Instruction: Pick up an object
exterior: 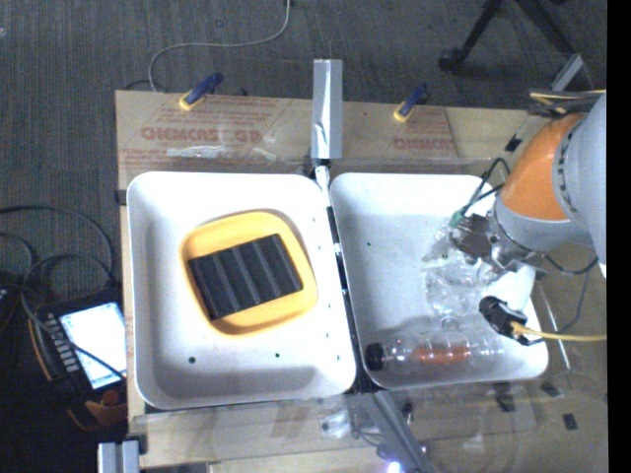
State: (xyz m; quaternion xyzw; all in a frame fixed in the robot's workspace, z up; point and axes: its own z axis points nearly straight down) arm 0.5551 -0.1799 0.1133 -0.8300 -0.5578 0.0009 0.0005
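- A yellow tray [250, 270] with a black ribbed insert fills much of the left bin [148, 264].
- In the right bin [385, 225], a clear bottle [434, 354] with a dark cap lies along the near wall; crumpled clear plastic [452, 284] sits just beside the arm.
- The right bin's far-left floor is bare.
- The arm [552, 190] leans in from the right, its gripper [471, 239] low over the plastic; I cannot tell how its claw stands.
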